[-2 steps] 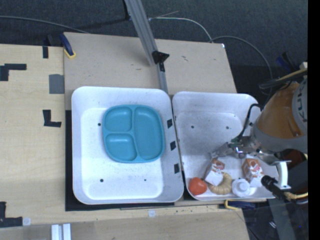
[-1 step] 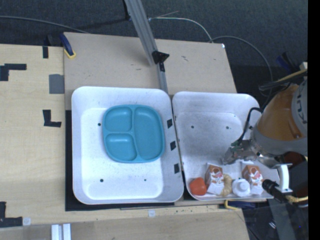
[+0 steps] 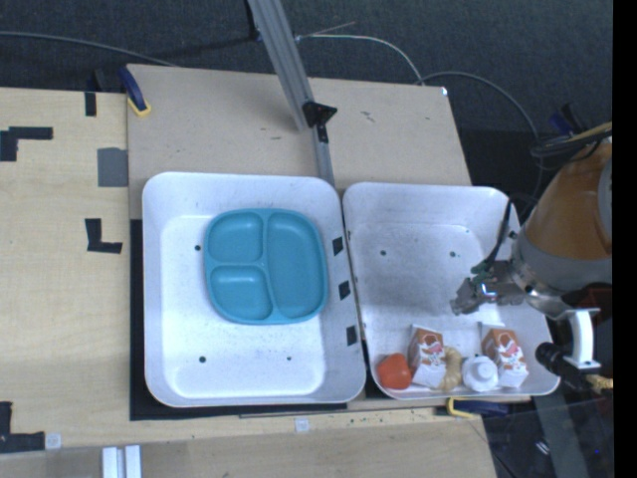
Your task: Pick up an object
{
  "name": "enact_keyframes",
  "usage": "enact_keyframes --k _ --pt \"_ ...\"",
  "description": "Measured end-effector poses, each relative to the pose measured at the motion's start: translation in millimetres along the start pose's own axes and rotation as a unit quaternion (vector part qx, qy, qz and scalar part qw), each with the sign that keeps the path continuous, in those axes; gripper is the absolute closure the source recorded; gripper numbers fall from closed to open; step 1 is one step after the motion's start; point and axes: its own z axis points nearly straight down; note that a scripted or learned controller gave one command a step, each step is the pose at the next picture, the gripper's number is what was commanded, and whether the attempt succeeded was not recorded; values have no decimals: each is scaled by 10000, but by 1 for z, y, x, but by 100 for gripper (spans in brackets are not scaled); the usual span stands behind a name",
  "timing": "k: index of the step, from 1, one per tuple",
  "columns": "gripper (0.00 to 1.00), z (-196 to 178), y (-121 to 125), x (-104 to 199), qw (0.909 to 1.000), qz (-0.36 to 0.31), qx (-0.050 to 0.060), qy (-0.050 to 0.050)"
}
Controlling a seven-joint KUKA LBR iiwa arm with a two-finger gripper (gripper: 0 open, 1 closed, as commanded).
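My gripper hangs over the right side of the right bin, just above the cluster of objects at the bin's front edge. That cluster holds a red round object, a small red-and-white carton, a beige piece, a white capped object and a second red-and-white carton. The second carton lies just below and to the right of the gripper. Nothing shows held in the gripper.
A teal divided plate lies in the left bin. A metal pole slants in from the top to the wall between the bins. The arm's orange and grey body stands over the right bin's right rim.
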Motion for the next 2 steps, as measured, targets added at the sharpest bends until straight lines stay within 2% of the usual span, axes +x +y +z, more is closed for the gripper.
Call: enact_keyframes --k 2 --pt "100 -94 10 7 10000 2 -6 -6"
